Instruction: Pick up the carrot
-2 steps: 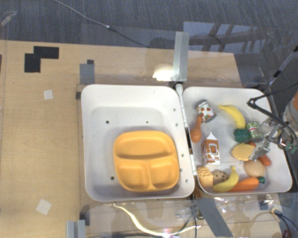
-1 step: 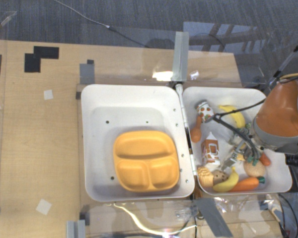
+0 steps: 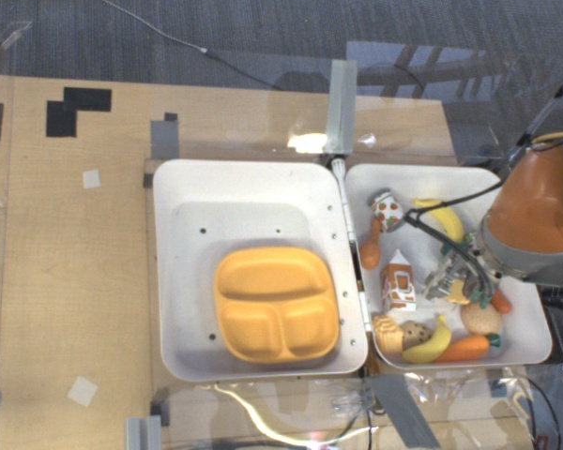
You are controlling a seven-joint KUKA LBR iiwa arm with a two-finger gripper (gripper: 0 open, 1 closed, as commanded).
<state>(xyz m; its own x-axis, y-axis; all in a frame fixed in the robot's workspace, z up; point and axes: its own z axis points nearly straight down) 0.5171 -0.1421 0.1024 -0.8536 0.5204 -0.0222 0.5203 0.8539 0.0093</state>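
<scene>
Two shallow white bins sit side by side on the wooden surface [image 3: 66, 279]. The left bin [image 3: 183, 204] holds a yellow divided tray [image 3: 276, 303], lying flat toward its front half. The right bin [image 3: 535, 340] is crowded with toy food. The carrot [image 3: 462, 349] lies on its side along the bin's front edge, orange body pointing left and green top to the right, just beside a curved banana [image 3: 430, 342] on its left and a beige round piece [image 3: 479, 319] just behind it. A second banana [image 3: 443, 219] rests near the back of the bin, with a red-and-white spotted item [image 3: 386, 212] to its left and a small orange-and-white carton [image 3: 399, 287] near the middle.

The arm enters from the right, its orange band [image 3: 540, 204] over the bin's right side. The claw [image 3: 462, 279] hangs low over the bin's middle-right — behind the carrot and apart from it. The metal parts there are a tangle, and whether the claw is spread or closed cannot be told; nothing can be seen gripped in it.
</scene>
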